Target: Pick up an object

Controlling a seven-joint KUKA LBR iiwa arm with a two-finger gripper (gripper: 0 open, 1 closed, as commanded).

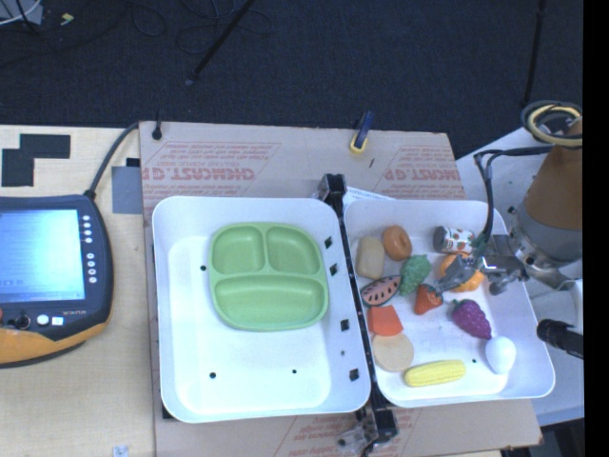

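Right, the gripper [466,269] hangs low over the right bin [538,384], down among the toy food — the broccoli [414,272] just to its left, the purple grapes [471,318] just below it. Whether it is open or closed cannot be told. The green divided plate [267,276] sits in the left bin [181,369].

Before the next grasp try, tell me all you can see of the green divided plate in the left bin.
The green divided plate is a pale green tray that looks like smooth plastic, a rounded rectangle with three recessed compartments: two smaller ones at the far side, one wide one at the near side. It lies flat and right way up on the floor of the left bin, toward the bin's far right part, near the divider between the bins. Only the bin floor touches it.
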